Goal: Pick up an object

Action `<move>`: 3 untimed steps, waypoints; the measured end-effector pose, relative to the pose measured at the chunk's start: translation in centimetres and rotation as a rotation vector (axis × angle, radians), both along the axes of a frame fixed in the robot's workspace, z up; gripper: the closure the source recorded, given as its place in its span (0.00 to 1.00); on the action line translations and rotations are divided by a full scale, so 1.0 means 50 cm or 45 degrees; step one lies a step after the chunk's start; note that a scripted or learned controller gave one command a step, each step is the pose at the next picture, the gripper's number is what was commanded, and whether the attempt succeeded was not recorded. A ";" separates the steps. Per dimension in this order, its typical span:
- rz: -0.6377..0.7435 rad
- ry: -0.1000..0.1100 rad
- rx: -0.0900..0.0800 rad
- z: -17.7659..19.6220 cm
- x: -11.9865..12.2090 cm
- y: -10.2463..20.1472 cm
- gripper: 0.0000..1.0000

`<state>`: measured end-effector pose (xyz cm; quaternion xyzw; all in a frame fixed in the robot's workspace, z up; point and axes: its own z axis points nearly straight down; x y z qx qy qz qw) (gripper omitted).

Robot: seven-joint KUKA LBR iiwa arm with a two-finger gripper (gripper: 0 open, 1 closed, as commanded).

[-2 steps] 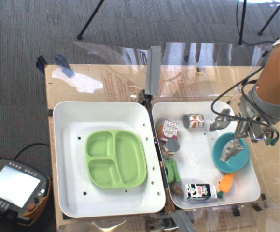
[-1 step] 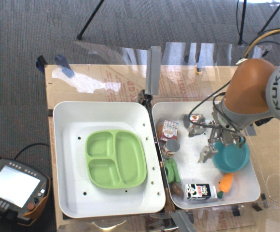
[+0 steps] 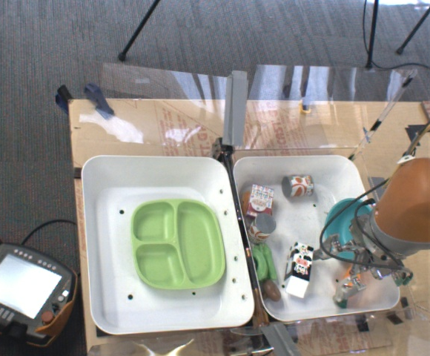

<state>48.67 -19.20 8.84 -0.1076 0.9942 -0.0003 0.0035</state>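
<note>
Several small things are lying in your right bin (image 3: 348, 170): a black-and-white carton (image 3: 300, 267) near the front, a little can (image 3: 298, 187) at the back, a patterned box (image 3: 259, 199). The carton is probably your best bet, light and stiff (take it across its narrow sides). You are watching the jaws (image 3: 352, 282) hanging low at the bin's front right corner, over something small and orange (image 3: 356, 283), and whether they are spread or pinching it I cannot tell.

- A green three-compartment plastic tray (image 3: 178, 243) lies in the middle of the left shallow white bin (image 3: 104, 176).
- The right shallow white bin (image 3: 333, 165) sits just beside it.
- In the right bin, a small patterned carton (image 3: 259, 199) lies far left, with a round printed can (image 3: 298, 187) to its right.
- A black-and-white milk carton (image 3: 299, 269) lies nearer, mid-bin.
- The gripper (image 3: 352, 282) is over the bin's near right corner.
</note>
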 end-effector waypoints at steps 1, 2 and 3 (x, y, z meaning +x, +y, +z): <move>0.088 0.011 0.003 -0.003 -0.008 0.094 0.00; 0.097 0.011 0.003 0.016 -0.005 0.099 1.00; -0.206 0.008 0.002 -0.002 0.086 -0.028 1.00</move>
